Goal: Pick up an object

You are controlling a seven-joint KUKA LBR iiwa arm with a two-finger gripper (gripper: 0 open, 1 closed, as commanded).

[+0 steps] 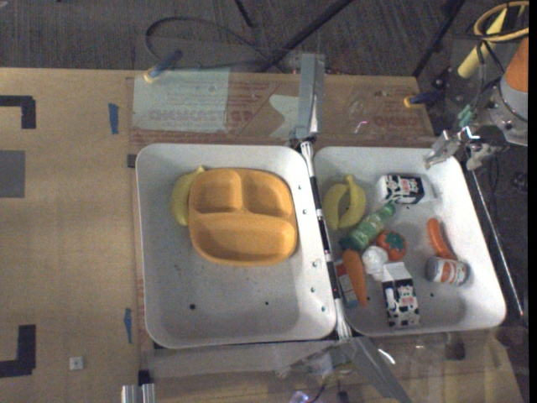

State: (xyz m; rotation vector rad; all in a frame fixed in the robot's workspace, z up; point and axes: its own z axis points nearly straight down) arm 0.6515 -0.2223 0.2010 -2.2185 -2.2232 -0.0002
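Camera view looks down at a slant on a brown bench (67, 250) carrying two shallow white bins set edge to edge. At the upper right corner of the right bin (487, 296), the gripper (457, 143) hangs just over the rim, metal parts catching light; whether it is released or clenched cannot be told, and nothing is seen held in it. Above it the arm (516, 91) shows an orange band and grey body at the view's right edge.

The left bin (218, 309) holds an orange divided plate (243, 215), three compartments facing up, lying in the bin's upper half. A yellow banana (179, 198) peeks out from under the plate's left edge, touching it.

Toy food lies scattered in the right bin. A second banana (344, 204) lies near the upper left corner, close to the dividing edge. A small cow-print milk carton (401, 189) rests near the top edge, just left of the gripper. A green bottle (369, 227) lies slantwise below the banana, beside a tomato (391, 243). A carrot (355, 277) lies along the left edge, lower down. Another cow-print carton (400, 294) stands near the bottom edge. A red sausage (439, 237) and a small can (446, 270) lie toward the right edge, the can just below the sausage.
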